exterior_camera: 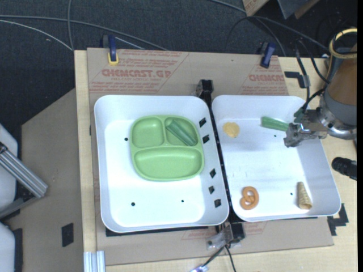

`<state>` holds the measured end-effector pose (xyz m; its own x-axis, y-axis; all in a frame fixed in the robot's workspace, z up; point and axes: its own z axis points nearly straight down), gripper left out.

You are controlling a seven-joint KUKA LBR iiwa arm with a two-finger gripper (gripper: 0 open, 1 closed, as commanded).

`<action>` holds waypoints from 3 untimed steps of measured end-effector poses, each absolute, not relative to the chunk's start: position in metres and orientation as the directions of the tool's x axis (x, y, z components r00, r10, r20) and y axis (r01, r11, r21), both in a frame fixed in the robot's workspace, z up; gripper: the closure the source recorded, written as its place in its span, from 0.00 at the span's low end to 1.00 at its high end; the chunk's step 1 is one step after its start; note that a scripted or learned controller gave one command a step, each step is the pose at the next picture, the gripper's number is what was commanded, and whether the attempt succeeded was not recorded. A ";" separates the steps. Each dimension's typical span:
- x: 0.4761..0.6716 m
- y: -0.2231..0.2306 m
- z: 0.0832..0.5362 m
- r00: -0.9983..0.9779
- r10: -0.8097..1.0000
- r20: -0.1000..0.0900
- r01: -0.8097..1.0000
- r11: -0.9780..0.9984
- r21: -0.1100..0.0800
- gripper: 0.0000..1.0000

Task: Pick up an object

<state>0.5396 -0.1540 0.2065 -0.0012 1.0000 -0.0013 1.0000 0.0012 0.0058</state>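
Two white bins are sitting side by side on the bench. The left bin (113, 197) is holding a green divided plate (167, 149), and a darker green piece (182, 131) is lying in the plate's upper right compartment.

The right bin (272, 174) is holding four loose things. A small yellowish lump (231, 130) is lying near the bin's upper left corner. A green stick-shaped object (274, 123) is stretching from just right of that lump toward the arm. A pretzel (249, 198) is resting near the bin's lower edge on the left, and a cone (304, 195) is lying near the lower right corner, well apart from the pretzel.

The arm is reaching in from the right, and its gripper (296, 134) is hanging over the upper right part of the right bin. The right end of the green stick is meeting the gripper, and it looks as if the tips may be around that end, but the metal parts are blurring together there, so whether the gripper is gripping or merely beside the stick cannot be told.
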 end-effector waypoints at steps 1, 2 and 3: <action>0.549 -0.160 0.258 -0.001 1.000 -0.002 1.000 0.001 0.007 1.00; 0.564 -0.114 0.251 -0.006 1.000 0.001 1.000 0.006 0.002 1.00; 0.563 -0.053 0.244 -0.007 1.000 0.004 1.000 0.007 -0.003 1.00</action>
<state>0.5626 -0.0532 0.2441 -0.0066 1.0000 0.0036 1.0000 0.0067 -0.0025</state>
